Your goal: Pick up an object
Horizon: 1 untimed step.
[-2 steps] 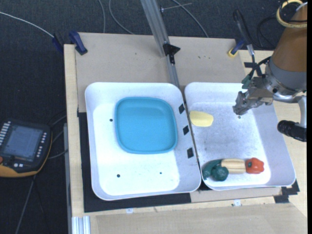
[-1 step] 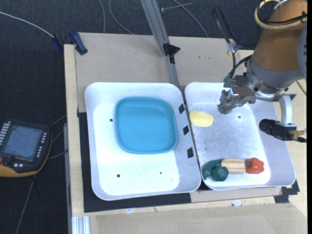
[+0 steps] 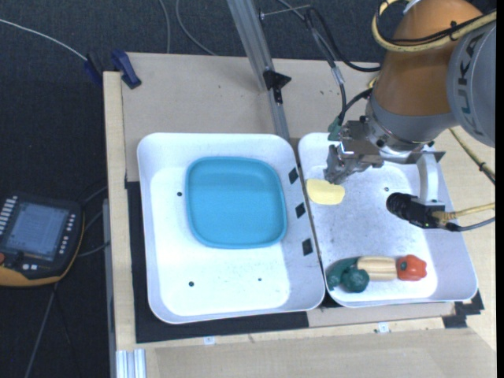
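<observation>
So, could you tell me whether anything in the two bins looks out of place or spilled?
Nothing stands out. The blue tray lies flat in the left bin. In the right bin, the yellow piece sits under the gripper, and the toy food pieces lie along the near edge.

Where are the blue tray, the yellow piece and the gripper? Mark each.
Blue tray [image 3: 236,201], camera view: bare middle of its floor, in the left bin.
Yellow piece [image 3: 325,192], camera view: its middle, at the right bin's left side.
Gripper [image 3: 341,172], camera view: its tip, just above the yellow piece.
</observation>
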Motion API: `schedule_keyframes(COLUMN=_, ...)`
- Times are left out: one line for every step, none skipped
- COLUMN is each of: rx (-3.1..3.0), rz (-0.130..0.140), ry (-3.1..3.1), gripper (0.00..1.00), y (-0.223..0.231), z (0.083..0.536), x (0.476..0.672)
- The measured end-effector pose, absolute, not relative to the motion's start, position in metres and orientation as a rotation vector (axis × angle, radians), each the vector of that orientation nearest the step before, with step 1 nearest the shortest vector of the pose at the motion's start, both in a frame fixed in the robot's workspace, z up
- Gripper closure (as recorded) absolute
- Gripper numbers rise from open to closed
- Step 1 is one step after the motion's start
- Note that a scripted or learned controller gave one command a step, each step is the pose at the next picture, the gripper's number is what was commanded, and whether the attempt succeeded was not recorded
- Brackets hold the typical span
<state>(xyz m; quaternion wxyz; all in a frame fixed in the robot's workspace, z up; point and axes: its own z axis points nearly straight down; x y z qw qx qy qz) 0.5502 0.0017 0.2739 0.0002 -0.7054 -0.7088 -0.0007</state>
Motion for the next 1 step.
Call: schedule_keyframes(rx=-2.216, rz=-0.002, ry=-2.226, gripper=1.0, y=0.0577, z=0.2704, x=0.5406)
